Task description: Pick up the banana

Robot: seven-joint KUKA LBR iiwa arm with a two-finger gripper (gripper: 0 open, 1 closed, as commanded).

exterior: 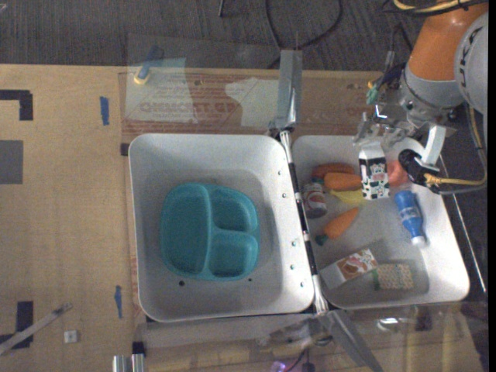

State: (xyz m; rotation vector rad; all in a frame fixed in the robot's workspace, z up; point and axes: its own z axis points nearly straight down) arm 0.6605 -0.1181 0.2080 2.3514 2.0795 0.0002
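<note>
In the right bin (446,285) only a short yellow stretch of the banana (348,197) shows. It lies below an orange piece (343,181) and left of a white cow-patterned carton (373,174). The carton stands upright and covers the banana's right end. My gripper (385,139) hangs at the bin's far edge, just above the top of the carton and up and to the right of the banana. Whether it touches the carton is unclear.
Also in the right bin are a carrot (341,223), a small can (315,200), a blue bottle (408,216), a juice box (356,266) and a green patterned packet (395,276). A teal divided plate (208,231) lies in the left bin (147,161).
</note>
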